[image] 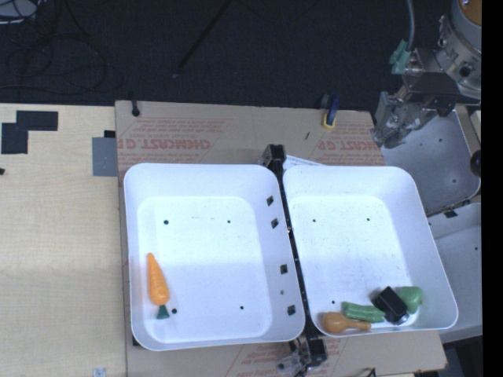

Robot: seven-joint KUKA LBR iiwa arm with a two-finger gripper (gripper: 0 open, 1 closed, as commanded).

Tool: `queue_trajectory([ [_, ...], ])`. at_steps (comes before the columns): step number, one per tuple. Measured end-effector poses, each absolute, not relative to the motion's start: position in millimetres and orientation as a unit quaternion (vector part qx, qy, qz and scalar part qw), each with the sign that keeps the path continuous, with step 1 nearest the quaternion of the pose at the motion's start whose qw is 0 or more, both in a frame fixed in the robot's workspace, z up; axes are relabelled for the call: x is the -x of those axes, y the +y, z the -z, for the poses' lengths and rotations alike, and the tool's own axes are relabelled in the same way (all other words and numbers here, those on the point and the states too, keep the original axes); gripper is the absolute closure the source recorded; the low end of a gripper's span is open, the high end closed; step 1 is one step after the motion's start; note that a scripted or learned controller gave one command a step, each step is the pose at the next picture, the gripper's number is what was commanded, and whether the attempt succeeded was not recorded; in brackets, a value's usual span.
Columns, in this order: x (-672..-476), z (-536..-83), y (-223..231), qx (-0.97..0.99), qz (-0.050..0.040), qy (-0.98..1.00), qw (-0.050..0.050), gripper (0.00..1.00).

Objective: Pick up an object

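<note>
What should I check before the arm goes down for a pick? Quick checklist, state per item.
1. Gripper free of any object: ok, it sits above the bench past the right bin's far corner.
2. Finger opening: cannot tell.
3. Targets present: ok. Carrot in the left bin; green piece, black block and orange piece in the right bin.
4. Carrot isolated: not ok, it lies close to the bin's left wall.
5. Right-bin items separated: not ok, clustered at the near right corner, black block overlapping the green.
</note>
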State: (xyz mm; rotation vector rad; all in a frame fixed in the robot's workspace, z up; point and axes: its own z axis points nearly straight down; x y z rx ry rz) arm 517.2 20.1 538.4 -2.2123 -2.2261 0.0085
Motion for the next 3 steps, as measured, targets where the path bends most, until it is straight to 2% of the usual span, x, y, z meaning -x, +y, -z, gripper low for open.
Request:
queue_trajectory([
  [1, -557.3, -436, -21, 0.709, -0.0044, -0.706, 0.003, 1.00],
  [2, -552.1, -318, -51, 0.708, -0.0053, -0.706, 0.005, 1.00],
  [3, -632.7, -384, 26, 0.704, 0.0031, -0.710, -0.002, 1.00],
])
